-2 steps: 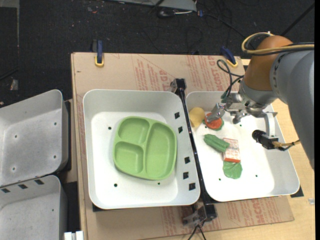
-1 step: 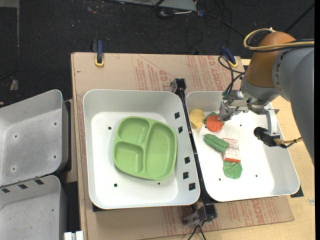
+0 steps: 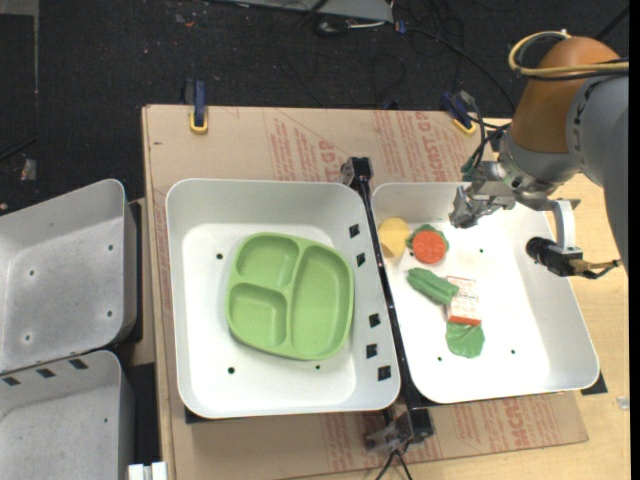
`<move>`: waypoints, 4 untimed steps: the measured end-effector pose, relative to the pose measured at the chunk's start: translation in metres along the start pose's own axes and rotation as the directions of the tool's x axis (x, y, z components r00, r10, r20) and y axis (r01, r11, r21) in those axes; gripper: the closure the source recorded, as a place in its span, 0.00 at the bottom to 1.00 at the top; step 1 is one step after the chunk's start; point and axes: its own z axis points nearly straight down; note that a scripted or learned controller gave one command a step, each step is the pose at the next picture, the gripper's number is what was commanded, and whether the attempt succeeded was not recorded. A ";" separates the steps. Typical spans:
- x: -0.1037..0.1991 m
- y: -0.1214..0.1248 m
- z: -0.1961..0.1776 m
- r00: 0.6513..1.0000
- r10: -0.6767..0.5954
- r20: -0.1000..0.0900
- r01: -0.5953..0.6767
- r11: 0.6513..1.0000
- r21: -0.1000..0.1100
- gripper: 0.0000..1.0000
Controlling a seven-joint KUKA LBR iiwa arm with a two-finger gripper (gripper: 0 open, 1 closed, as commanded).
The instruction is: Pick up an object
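Even, bright overhead light; white bins [image 3: 270, 388] near blown out, faint glare on walls. Soft short shadows under tray [image 3: 291, 295] and toys. Floor [image 3: 90, 48] dark, speckled. Focus fair, slight softness overall, arm [image 3: 560, 98] mildly blurred

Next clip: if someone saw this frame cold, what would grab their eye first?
Probably the green divided plate, lying alone in the left bin. Next, the cluster of small items in the right bin: a yellow piece, a red-orange one beside it, and green pieces running down toward the middle. The gripper hangs just right of the red-orange piece, above the bin's upper part.
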 end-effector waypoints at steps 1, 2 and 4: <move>0.000 -0.005 -0.046 1.000 0.000 0.000 0.000 1.000 0.000 1.00; 0.005 -0.009 -0.106 1.000 -0.001 0.000 0.001 1.000 -0.002 1.00; 0.118 -0.031 -0.087 1.000 -0.005 -0.004 0.006 1.000 0.007 1.00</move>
